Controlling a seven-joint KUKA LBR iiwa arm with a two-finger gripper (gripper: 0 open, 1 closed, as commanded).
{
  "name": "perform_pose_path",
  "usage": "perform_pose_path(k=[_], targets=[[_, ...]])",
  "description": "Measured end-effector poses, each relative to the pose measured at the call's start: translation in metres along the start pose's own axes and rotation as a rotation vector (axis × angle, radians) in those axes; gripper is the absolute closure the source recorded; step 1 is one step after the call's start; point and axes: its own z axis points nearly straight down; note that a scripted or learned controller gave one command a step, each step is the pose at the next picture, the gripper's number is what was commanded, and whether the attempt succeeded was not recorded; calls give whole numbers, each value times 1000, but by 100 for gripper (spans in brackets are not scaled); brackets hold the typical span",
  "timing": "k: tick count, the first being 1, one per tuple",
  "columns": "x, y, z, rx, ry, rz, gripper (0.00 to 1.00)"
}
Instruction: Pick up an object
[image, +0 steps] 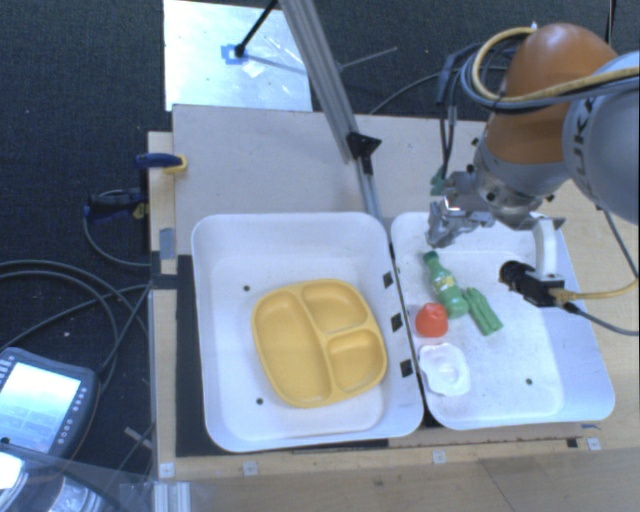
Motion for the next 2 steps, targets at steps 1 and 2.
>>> perform_pose_path(k=[1,2], targets=[[46,-17,2,0,0,1,100],[91,-30,11,1,0,1,100]])
